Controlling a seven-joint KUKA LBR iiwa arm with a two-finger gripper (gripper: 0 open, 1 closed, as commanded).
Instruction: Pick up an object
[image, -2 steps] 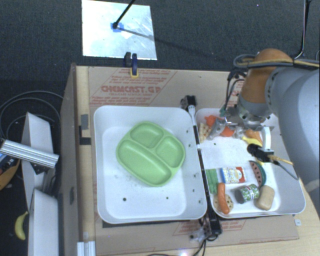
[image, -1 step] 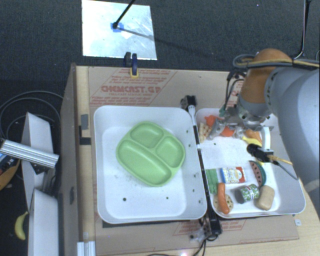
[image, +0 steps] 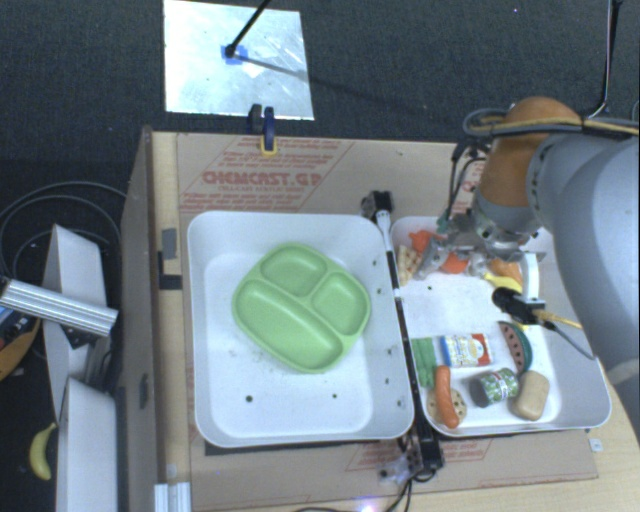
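Observation:
My gripper (image: 452, 256) reaches down into the far end of the right bin (image: 598, 400), under the grey wrist with its orange band (image: 512, 165). An orange-red toy (image: 455, 264) lies right beneath it, and another red piece (image: 420, 241) sits at its left. Nearer the front of this bin lie a green, white and red packet (image: 455, 352), a small can (image: 494, 387), a tan potato-like piece (image: 532, 394), a carrot (image: 443, 384) and a watermelon slice (image: 517, 345). A yellow banana-like piece (image: 510, 289) lies to the right of the gripper.
The left bin (image: 215, 400) holds a green divided plate (image: 300, 305). A black clamp (image: 380, 205) sits on the divider between the bins. Cardboard (image: 260, 175) underlies both bins. Cables and metal parts lie left of the bench.

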